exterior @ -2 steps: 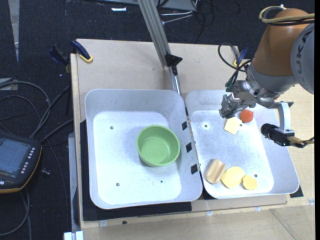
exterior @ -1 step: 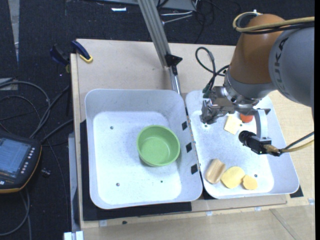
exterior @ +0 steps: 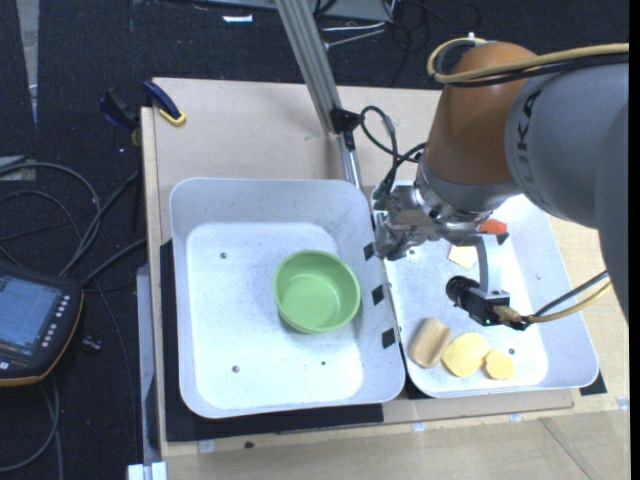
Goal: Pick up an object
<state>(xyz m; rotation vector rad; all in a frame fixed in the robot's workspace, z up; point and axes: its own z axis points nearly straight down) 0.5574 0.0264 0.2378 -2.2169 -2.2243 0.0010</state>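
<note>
- The arm (exterior: 540, 118) enters from three o'clock and covers the upper part of the right bin (exterior: 560, 368); whatever lies under its grey body and orange band cannot be seen.
- The gripper (exterior: 400, 233) hangs at the left edge of the right bin, close to the wall shared with the left bin (exterior: 200, 298). It is a dark, cluttered mass from this angle, and I cannot tell whether it is open, closed or gripping anything.
- A small pale piece (exterior: 462, 257) peeks out just below the wrist, at about four o'clock from the gripper; part of it is hidden and its kind is unclear.
- A tiny orange-red bit (exterior: 492, 228) shows at the edge of the arm's housing; too small to identify.
- A black fitting with a green light (exterior: 478, 301) sits on a cable (exterior: 570, 303) over the middle of the right bin.
- At the six o'clock end of the right bin lie three loose things close together: a tan roll-shaped object (exterior: 429, 341), a yellow rounded object (exterior: 465, 354) touching or nearly touching it, and a smaller yellow object (exterior: 500, 366) just beside that one.
- A green bowl (exterior: 317, 290) stands upright in the left bin, toward its three o'clock side, well apart from the gripper.
- Both bins rest on a light wooden bench (exterior: 250, 138).
- A slanted metal pole (exterior: 310, 58) rises toward twelve o'clock.
- Around the bench the floor is dark carpet with cables; a handheld control pendant (exterior: 30, 323) lies at nine o'clock, cut off by the frame edge.
</note>
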